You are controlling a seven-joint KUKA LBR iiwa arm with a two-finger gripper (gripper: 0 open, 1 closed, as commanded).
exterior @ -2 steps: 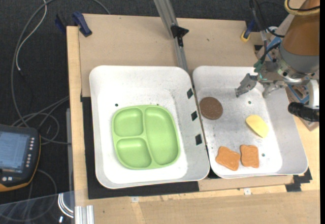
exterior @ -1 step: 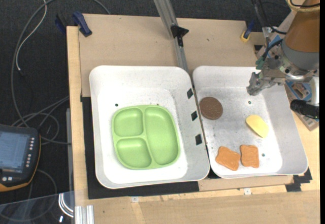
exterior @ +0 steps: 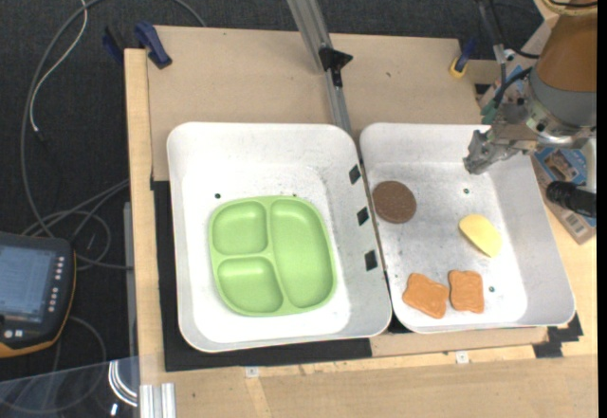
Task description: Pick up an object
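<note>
Near edge, right bin: two orange pieces (exterior: pixel 444 294) lie side by side, just touching or nearly so, close to the front wall of the right bin (exterior: pixel 541 217); flat and low, so they look hard to pinch from above
Yellow piece: the yellow piece (exterior: pixel 482 235) sits alone in the open middle of that bin, a little behind the orange pair and apart from every wall; I judge it the easiest target, with room on both sides for fingers
Brown disc: the brown disc (exterior: pixel 394 202) lies near the bin's left wall, beside the black clips on the seam; that wall may crowd one finger
Left bin: the left bin (exterior: pixel 190 160) holds a green tray (exterior: pixel 273 255) with three compartments, nothing in them; it likely serves as a drop place
Gripper: the gripper (exterior: pixel 477 158) hangs at the far right part of the right bin, well apart from all four pieces and nothing is between its fingers; whether it is spread or pressed together I cannot tell at this size
Arm: the arm (exterior: pixel 569 56) leans in from the right, keeping the bin floor unblocked
Stage: my judgement is that no object is picked yet; the gripper must travel forward and down to reach the yellow piece
</note>
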